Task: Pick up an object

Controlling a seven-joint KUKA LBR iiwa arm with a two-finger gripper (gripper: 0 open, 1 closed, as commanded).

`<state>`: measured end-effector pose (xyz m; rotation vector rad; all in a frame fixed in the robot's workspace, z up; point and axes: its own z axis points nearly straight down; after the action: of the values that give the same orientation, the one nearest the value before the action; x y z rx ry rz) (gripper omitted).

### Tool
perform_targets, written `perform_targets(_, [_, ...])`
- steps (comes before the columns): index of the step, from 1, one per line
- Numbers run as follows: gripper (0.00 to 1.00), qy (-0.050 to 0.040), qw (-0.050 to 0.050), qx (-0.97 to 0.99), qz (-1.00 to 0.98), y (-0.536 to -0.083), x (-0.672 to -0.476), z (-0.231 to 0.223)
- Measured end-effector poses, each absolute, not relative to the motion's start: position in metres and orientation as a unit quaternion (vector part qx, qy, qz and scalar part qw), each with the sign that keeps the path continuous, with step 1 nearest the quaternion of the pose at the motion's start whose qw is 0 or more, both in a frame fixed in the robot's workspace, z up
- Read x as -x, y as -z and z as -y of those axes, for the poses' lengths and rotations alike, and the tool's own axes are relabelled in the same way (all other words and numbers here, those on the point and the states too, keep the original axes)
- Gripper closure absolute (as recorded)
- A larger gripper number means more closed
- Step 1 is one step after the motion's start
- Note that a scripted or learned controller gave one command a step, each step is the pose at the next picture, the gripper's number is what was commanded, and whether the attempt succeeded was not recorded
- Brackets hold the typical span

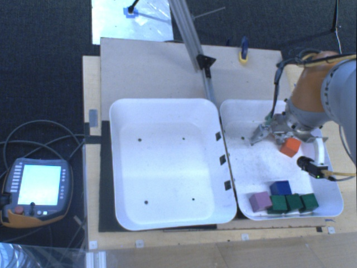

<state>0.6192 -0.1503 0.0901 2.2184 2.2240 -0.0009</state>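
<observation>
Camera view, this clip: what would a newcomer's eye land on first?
Probably the grey arm with its orange band, reaching in from the right over the right bin, with an orange block just beneath its wrist. Next, the cluster at that bin's near edge: a pink block, a blue block and green blocks. The glowing handheld screen on the dark floor at far left also stands out.
</observation>
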Motion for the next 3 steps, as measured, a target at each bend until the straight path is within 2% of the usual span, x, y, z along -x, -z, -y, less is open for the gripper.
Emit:
perform_targets(1, [1.0, -0.0012, 0.002, -0.706, -0.709, -0.103, -0.621, 0.151])
perform_targets(3, [1.0, -0.0021, 0.004, -0.705, -0.709, -0.197, -0.632, 0.159])
